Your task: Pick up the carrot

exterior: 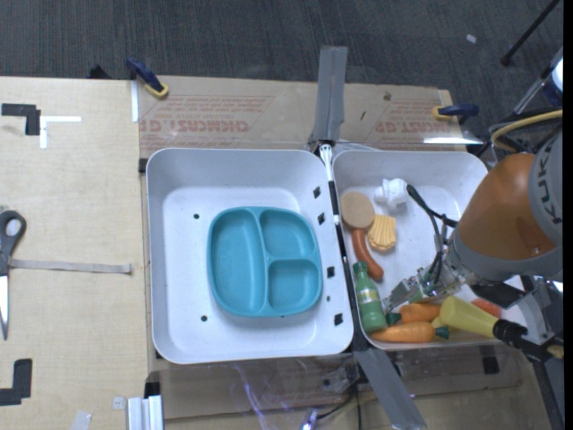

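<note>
- Carrot is lying along the near wall of the right bin, beside a green bottle.
- Gripper is hanging low just above a second orange piece; whether it is spread or closed cannot be told.
- The arm is covering the bin's right side.
- A yellow item is lying partly hidden.

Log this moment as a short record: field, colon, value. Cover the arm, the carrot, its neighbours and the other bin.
arm: reaches in from the right, gripper low in the right bin
carrot: lying by the bin's near wall, not lifted
neighbours: green bottle to its left, yellow bottle to its right
also in right bin: sausage, round cookie
left bin: holds a teal divided plate
</note>
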You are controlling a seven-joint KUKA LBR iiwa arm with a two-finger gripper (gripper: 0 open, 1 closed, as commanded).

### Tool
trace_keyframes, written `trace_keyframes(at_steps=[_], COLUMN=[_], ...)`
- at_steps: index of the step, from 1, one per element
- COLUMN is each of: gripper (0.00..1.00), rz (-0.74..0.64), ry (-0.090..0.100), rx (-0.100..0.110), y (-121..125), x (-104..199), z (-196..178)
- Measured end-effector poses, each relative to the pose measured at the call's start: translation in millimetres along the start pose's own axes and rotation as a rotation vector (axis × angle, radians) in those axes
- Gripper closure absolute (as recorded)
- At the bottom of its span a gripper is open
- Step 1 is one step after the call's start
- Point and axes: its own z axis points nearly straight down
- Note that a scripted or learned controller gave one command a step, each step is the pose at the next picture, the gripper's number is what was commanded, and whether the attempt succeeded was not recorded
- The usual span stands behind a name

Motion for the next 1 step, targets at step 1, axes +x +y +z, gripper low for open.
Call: trace_keyframes(at_steps=[1], gripper=[1.00], rz=[0.000], ry=[-0.003], rx=[-0.003], y=[1.6], x=[-1.5], z=[-9.6])
